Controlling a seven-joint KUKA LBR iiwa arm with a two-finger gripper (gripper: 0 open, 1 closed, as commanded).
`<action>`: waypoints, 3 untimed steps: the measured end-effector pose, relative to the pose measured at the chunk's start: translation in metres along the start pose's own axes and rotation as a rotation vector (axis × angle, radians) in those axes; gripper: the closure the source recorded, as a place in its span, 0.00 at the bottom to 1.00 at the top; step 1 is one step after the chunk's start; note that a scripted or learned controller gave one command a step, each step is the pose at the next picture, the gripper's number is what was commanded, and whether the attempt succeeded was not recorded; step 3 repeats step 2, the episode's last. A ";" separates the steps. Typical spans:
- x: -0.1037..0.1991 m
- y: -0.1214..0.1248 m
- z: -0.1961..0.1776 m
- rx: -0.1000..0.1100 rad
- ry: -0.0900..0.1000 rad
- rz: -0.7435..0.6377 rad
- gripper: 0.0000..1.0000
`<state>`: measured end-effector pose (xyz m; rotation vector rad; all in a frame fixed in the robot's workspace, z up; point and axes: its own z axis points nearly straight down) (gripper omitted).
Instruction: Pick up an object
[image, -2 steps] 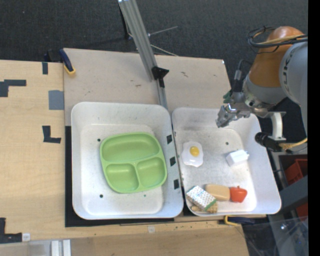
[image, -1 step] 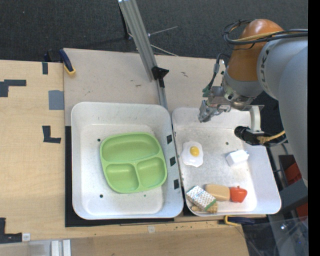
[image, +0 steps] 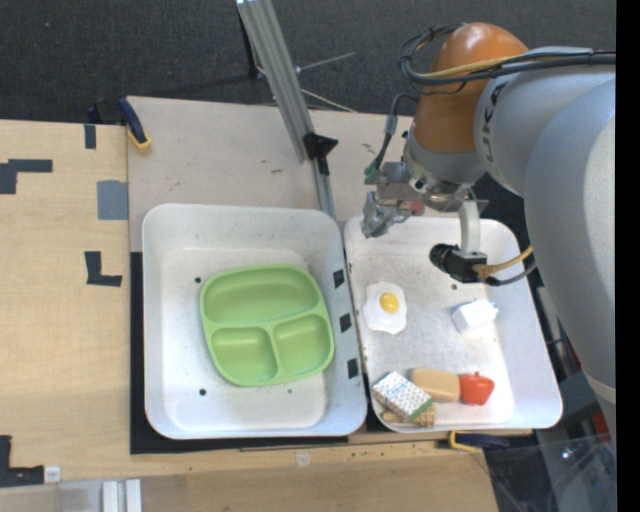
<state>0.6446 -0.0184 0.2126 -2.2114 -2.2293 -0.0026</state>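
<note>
Here, the gripper (image: 377, 222), nothing seen held and its opening impossible to tell, is poised above the right bin (image: 520, 400), where a flat, likely slippery egg (image: 385, 307) is best pinched across its edges.

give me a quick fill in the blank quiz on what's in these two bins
1. The green divided plate lies in the ____ bin as the camera sees it.
2. The fried egg has a ____ yolk.
3. The plate has ____ compartments.
4. The end effector hovers over the far end of the right bin, ____ the fried egg in the picture.

Missing words: left; yellow; three; above
</note>
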 end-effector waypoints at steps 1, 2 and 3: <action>0.049 0.017 0.003 0.000 -0.001 0.001 1.00; 0.097 0.026 0.003 0.001 0.000 0.001 1.00; 0.097 0.026 0.003 0.001 0.000 0.001 1.00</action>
